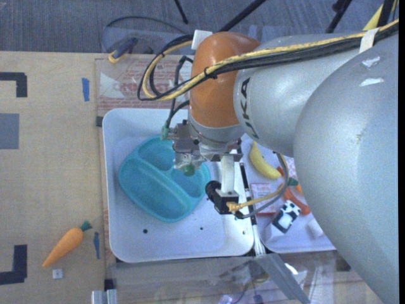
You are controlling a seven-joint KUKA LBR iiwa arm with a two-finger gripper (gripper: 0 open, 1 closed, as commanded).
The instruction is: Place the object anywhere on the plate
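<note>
End effector (187,164) sits low over the right part of the teal plate (155,185), which lies in the left bin (126,233). Whether it is apart or together, cannot tell; the wrist hides it. No object visibly gripped. The object cannot be singled out; candidates are a banana (262,163) just right of the wrist in the right bin, and a toy carrot (63,246) out on the surface (50,170), well left of the bin.

Judgement on the step: if a release is due, keep the tool over the plate's middle, away from the divider ridge and the rim, and let go close to the plate so nothing rolls off. If nothing is carried, the try needs restarting at the object.

Pose: arm (316,125) reaches in from the right, orange band (218,75) above the wrist, tool pointing straight down, cables looped at the far side.
</note>
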